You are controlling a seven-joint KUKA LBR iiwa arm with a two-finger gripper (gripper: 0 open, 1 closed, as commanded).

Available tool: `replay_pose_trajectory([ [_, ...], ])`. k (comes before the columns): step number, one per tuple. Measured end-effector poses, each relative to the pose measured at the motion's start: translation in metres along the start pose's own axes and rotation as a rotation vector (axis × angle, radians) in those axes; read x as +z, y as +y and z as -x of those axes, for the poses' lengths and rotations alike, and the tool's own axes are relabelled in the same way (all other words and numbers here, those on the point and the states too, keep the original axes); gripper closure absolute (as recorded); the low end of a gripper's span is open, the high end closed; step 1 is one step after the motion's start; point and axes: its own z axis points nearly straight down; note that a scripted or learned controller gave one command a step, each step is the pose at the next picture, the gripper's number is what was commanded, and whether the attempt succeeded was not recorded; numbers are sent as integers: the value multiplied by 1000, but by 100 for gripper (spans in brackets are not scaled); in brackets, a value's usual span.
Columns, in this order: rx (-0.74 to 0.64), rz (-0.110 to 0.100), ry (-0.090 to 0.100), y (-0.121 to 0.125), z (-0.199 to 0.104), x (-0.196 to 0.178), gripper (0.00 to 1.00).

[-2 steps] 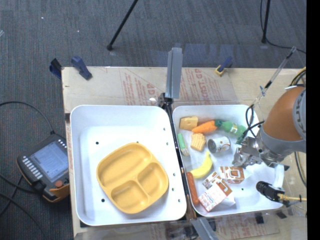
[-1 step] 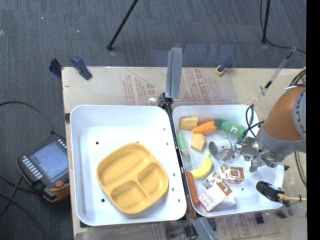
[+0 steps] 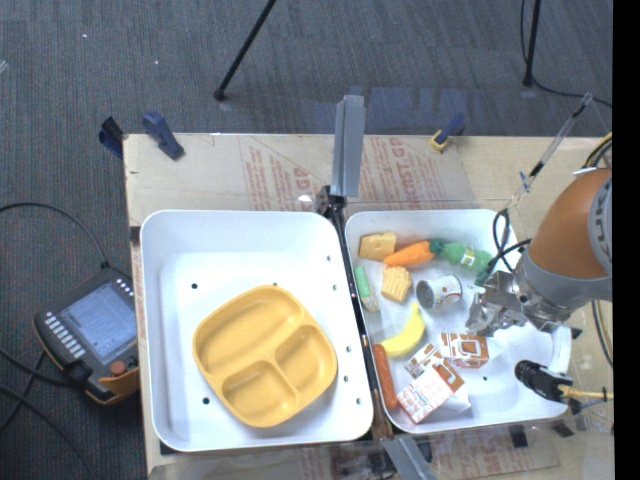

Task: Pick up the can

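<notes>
The can (image 3: 438, 291) is small and silvery with a dark open end. It lies on its side near the middle of the right bin (image 3: 520, 408). My gripper (image 3: 487, 315) hangs low over the bin just right of the can, a little nearer the front, above a red-and-white carton (image 3: 466, 349). A narrow gap separates the gripper from the can, and nothing shows in its grasp.
Around the can lie a cheese wedge (image 3: 378, 246), carrot (image 3: 410, 255), green bottle (image 3: 465, 256), waffle (image 3: 396, 284), banana (image 3: 404, 337), sausage (image 3: 385, 376) and a second carton (image 3: 430, 388). The left bin (image 3: 170, 268) holds a yellow divided plate (image 3: 265, 356).
</notes>
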Motion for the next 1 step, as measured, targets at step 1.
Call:
replay_pose_trajectory([
  [1,694,9,-3,16,6,-101,100],
])
